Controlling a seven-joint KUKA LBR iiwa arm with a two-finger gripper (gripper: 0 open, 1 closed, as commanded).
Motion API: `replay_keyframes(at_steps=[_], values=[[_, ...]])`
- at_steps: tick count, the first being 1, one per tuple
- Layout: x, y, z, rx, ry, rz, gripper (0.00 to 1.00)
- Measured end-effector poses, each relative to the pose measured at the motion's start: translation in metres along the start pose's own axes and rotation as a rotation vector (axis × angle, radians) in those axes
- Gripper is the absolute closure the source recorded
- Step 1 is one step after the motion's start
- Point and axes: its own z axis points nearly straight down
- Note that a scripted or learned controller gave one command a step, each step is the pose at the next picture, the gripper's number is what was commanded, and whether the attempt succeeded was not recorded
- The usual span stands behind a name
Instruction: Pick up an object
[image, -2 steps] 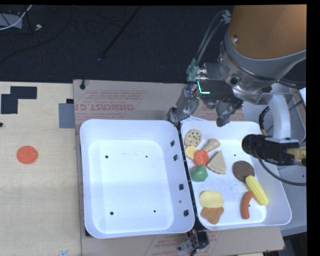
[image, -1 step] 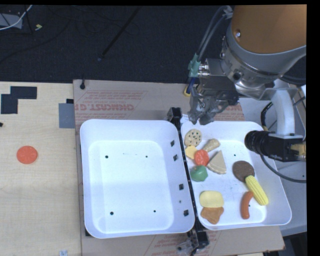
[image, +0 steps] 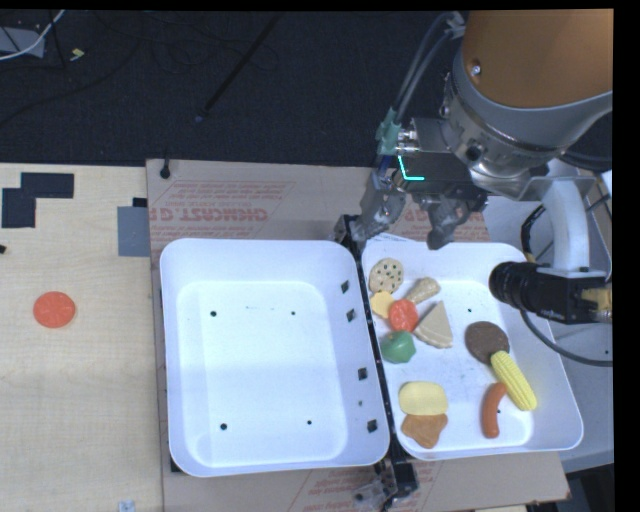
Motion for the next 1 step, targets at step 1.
replay_keyframes(at_steps=[1], values=[[0.0007, 0.0003, -0.0100, 0.002, 0.000, -0.005, 1.00]])
